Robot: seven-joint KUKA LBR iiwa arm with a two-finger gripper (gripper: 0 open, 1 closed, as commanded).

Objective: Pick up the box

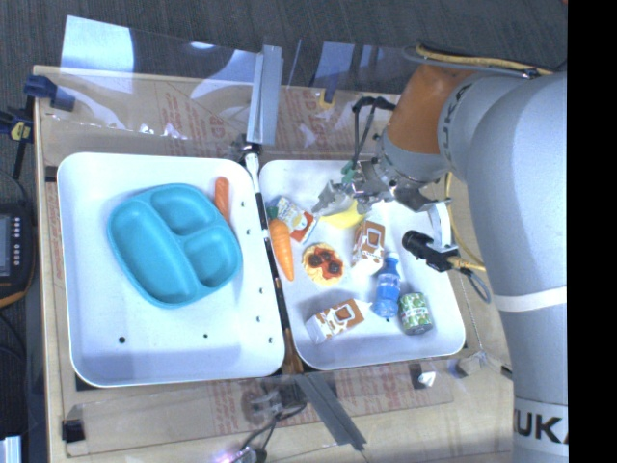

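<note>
Closest to the camera lay a small brown-and-white box (336,318) on its side near the front wall of the right bin (445,341), with a blue bottle (387,287) and a green can (415,313) just beside it on the right. A second carton of the same print (368,242) stood further back, beside a round pastry (323,261). My gripper (347,193) hung low over the back of that bin, near a yellow piece (342,220) and a small red-and-white packet (297,223); whether it was wide or narrow I could not tell. I judged I was placed there to come down on the clutter at the back, closer to the standing carton than to the lying box. An orange carrot (281,247) leaned along the divider. A second carrot (223,199) lay in the left bin (87,347), just beside the blue divided tray (174,244). Neither box was in my grasp, so the pick was not yet made.
</note>
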